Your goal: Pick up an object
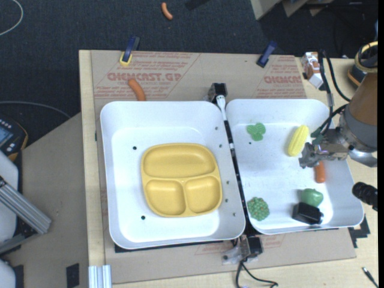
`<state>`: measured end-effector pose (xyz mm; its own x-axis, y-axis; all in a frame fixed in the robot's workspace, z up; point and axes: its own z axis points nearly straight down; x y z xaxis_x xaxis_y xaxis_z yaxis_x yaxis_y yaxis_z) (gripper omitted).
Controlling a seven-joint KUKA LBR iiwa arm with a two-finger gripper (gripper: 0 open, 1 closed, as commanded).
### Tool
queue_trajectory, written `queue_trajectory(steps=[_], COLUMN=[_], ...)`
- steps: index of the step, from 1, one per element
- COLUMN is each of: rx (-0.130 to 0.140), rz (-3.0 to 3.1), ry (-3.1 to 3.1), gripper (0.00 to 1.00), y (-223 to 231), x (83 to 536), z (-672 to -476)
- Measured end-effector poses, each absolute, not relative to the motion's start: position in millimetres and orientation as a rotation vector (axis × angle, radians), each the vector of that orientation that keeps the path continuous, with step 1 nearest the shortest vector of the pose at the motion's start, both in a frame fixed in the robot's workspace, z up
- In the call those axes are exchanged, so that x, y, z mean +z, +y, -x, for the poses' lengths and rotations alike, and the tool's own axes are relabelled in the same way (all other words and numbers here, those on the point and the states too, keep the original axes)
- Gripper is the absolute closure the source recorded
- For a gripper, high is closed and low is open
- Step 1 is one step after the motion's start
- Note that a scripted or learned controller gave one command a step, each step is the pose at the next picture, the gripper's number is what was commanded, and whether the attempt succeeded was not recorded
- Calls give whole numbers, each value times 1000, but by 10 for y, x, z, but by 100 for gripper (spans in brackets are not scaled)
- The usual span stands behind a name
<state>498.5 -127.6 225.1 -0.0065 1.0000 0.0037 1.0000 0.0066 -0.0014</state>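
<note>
On the far left, an orange sausage-shaped toy point(137, 89) lies on the brown cardboard sheet point(180, 71) just behind the left shallow white bin point(117, 161). In the middle of that bin sits a yellow plastic plate with three compartments point(180, 179). The right shallow white bin point(273, 116) holds a small green leafy toy point(257, 131) near its back, a round green bumpy ball point(258, 207) near its front left, a yellow corn cob toy point(297, 140), a small orange carrot-like piece point(320, 172), a green pepper-shaped toy point(312, 197) and a black block point(307, 213) at the front. The grey two-finger gripper point(311, 156) hangs low between the corn and the orange piece, just beside both; I cannot tell how it is set.
</note>
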Motion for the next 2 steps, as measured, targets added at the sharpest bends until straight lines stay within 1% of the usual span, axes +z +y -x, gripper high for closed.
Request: queue_trajectory(steps=[1, 2], rx=[-3, 2], rz=[2211, 2212], ry=[-2227, -2224], gripper=[100, 100], y=[-719, -201], x=[2284, 2142], z=[-5034, -4891])
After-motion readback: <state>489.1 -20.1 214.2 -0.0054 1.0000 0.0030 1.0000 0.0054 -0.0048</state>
